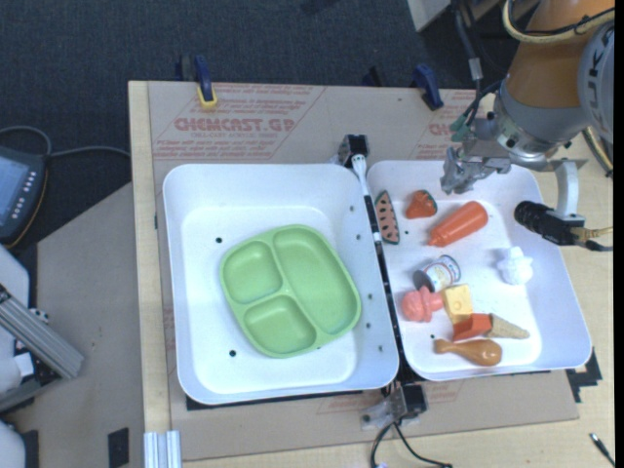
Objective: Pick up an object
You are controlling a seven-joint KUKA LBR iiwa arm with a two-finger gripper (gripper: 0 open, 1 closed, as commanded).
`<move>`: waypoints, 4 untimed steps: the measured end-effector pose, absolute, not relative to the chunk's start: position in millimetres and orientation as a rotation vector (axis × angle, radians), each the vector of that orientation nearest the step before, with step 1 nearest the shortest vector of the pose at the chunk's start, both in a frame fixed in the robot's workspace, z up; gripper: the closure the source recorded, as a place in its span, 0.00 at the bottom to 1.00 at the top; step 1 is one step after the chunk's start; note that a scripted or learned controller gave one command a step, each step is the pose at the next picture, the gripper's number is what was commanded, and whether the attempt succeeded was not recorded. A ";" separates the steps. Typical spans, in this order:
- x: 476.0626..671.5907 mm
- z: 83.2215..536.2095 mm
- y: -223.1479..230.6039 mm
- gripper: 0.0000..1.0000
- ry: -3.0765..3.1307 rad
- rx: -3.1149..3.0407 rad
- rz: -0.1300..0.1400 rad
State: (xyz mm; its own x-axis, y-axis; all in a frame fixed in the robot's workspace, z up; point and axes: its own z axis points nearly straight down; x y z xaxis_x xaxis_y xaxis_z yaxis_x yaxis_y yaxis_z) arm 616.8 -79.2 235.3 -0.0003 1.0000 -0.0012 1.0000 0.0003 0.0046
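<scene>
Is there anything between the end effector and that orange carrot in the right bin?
Nothing visible stands between them. The end effector hangs above the right bin, just up and left of the carrot. The strawberry lies to the carrot's left, off that path.

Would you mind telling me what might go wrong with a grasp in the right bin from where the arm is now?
1. The hand hangs above the gap between the small red plastic strawberry and the orange plastic carrot; coming straight down, it may knock one aside or catch neither.
2. The carrot is smooth and tapered, so it may slip out.
3. Lower in the right white bin, the yellow cheese block, pink toy and brown drumstick crowd together, leaving little finger room.
</scene>
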 end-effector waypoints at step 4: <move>610.9 236.0 -77.8 1.00 2.220 2.217 0.004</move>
State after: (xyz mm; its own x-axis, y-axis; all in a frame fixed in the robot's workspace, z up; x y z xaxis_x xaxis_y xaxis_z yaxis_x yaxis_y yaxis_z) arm 610.9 -77.8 236.0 -0.0016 1.0000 -0.0009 1.0000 0.0016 0.0047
